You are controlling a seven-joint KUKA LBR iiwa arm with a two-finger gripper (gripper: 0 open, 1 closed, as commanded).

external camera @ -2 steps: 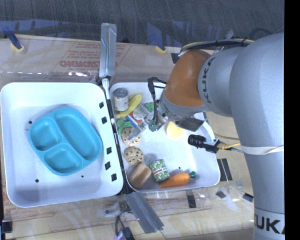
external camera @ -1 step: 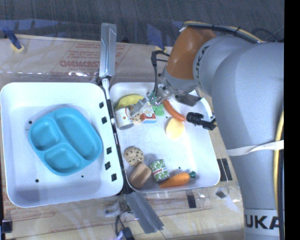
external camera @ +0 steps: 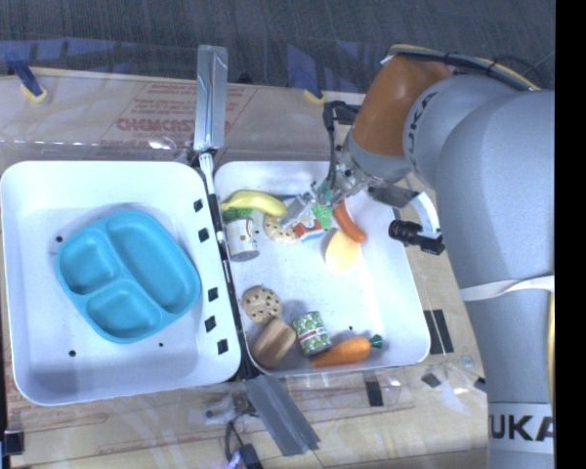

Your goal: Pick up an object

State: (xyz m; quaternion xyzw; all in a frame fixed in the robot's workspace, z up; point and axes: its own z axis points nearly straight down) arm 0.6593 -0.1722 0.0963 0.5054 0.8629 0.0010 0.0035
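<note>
Pincer (external camera: 324, 201) sits low in the right bin (external camera: 400, 301) by the sausage (external camera: 348, 223); grip unreadable, so I'd centre it before lifting

Your KUKA iiwa arm (external camera: 488, 213) comes in from the right side of the camera view, its thick grey links filling the right-hand part of the scene. The orange band (external camera: 396, 106) above the wrist sits near the top, and from there the wrist bends down and to the left. The gripper (external camera: 324, 195) hangs low at the end of it, pointing downward. You can't make out its tip clearly from this angle, as the wrist housing and dark cabling crowd around it.
</note>
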